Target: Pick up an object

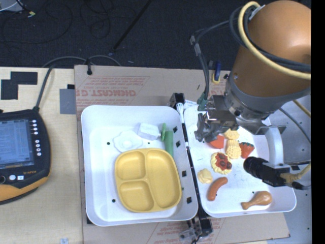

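Where cardboard [127,88] reads "GEMCRAFT" (mirrored), end effector [205,131] over toy food [226,149], grip unclear.

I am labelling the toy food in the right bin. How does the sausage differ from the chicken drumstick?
The sausage is reddish orange; the chicken drumstick is tan brown. The sausage is an even, slightly curved tube, while the drumstick has a fat end and a thin bone end. The sausage lies slanted near the middle of the right bin; the drumstick lies closer to the bin's near right corner. Both lie flat, apart from the gripper.
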`<state>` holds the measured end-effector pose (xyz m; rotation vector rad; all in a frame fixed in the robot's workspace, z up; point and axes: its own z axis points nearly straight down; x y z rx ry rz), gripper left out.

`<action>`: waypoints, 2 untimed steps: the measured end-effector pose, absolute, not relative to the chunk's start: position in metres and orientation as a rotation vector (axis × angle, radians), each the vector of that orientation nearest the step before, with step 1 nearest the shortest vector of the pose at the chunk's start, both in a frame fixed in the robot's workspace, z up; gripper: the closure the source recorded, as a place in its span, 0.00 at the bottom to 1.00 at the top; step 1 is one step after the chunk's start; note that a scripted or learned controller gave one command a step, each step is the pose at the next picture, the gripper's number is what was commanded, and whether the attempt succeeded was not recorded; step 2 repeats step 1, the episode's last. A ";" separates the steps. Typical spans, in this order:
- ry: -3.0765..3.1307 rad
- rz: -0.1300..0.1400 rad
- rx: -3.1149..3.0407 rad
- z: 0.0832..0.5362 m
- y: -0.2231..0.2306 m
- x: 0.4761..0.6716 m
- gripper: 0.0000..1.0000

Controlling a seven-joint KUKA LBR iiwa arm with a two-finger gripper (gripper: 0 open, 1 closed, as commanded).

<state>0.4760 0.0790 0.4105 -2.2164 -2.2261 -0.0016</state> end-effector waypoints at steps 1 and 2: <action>-2.223 -0.001 -2.220 0.454 0.082 0.476 1.00; -2.223 -0.001 -2.220 0.454 0.082 0.476 1.00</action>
